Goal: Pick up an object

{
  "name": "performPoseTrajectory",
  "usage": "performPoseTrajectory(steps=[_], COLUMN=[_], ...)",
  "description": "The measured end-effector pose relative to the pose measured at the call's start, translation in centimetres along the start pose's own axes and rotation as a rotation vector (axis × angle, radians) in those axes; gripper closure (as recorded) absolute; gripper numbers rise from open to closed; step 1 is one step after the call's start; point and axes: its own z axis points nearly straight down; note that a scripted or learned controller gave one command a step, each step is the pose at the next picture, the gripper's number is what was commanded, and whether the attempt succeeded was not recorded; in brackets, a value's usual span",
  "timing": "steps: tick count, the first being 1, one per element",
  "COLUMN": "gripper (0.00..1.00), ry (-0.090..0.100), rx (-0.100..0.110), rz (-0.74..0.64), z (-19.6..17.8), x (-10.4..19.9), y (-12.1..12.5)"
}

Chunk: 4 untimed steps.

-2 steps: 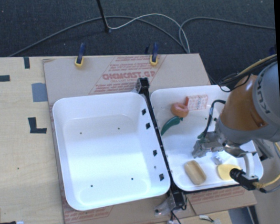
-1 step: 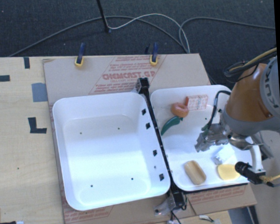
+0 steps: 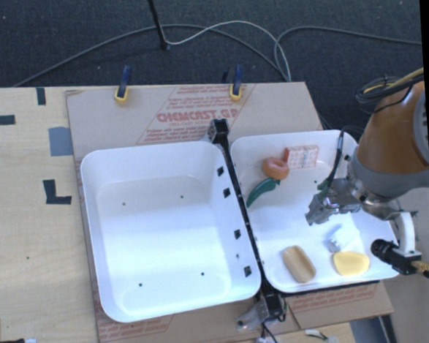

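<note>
Nearest the camera, in the right bin [image 3: 354,280], a tan bread roll [image 3: 298,263] and a yellow lemon-like piece [image 3: 351,263] lay close to the front wall, with a small pale scrap [image 3: 334,236] just behind them. The gripper [image 3: 323,209] hung above that scrap, low over the bin floor. Its jaws were too dark and small to read, so I cannot tell how far apart they stood; nothing showed between them.

The likely failure was a close on empty air: the scrap looked small and flat, and the roll and yellow piece sat off to either side.

Farther back, an orange piece [image 3: 276,168] with a green stem [image 3: 260,192] and a printed card [image 3: 302,157] lay well clear. The left bin [image 3: 102,233] stood beside it on the counter [image 3: 27,217].
</note>
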Motion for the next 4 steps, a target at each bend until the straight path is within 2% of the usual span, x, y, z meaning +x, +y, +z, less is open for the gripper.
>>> performPoseTrajectory(steps=[1,2,3,4], gripper=[1.00,1.00,1.00,1.00], ry=[0.000,0.001,0.001,0.000], rx=[0.001,0.005,0.004,0.005], rz=[0.000,-0.004,-0.004,-0.002], z=[-4.3,-3.8,-4.4,-3.2], x=[0.1,5.5,10.4,14.5], y=[0.6,2.3,5.2,8.0])
